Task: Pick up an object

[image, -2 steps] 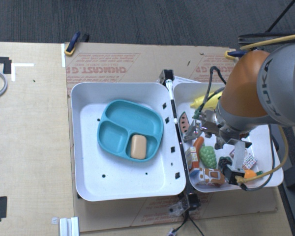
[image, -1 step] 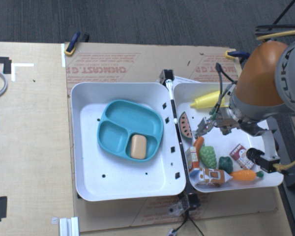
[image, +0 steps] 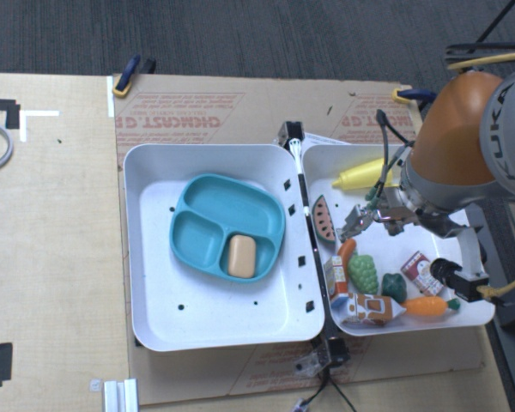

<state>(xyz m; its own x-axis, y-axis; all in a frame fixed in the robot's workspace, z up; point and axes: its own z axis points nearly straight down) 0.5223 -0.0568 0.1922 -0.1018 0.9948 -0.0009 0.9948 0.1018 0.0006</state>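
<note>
Glossy white plastic bins; matt teal plastic tray; brown cardboard underlay.

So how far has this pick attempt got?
Done: the gripper has reached into the right bin, above the watermelon slice and the carrot. In hand: nothing visibly lifted. Left: the whole grasp and lift. The blue divided plate in the left bin already carries a tan bread-like piece.
</note>
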